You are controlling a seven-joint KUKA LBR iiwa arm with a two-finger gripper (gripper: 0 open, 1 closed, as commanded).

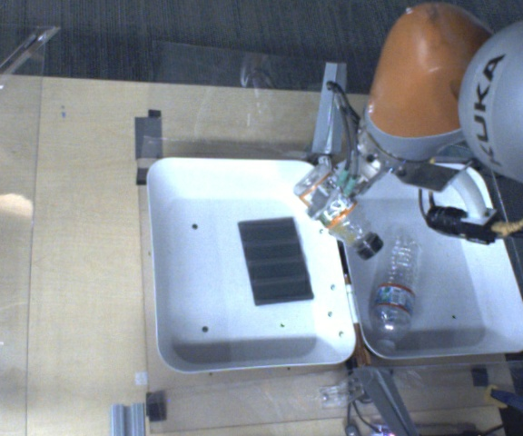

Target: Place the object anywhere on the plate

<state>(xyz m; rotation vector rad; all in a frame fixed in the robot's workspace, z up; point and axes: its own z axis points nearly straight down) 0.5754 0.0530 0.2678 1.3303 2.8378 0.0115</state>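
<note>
As a small bottle (345, 221) is pinched by the end effector (334, 203) just right of the dark plate (275, 260), transfer is judged underway; leftward carriage and release are required.

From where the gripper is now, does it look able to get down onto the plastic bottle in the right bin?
Probably yes. The clear plastic bottle lies on its side in the right bin, with nothing on top of it. The gripper hangs just up-left of it, over the bins' shared edge.

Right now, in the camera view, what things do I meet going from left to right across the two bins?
Left bin → dark plate → gripper → clear bottle → right bin.
</note>
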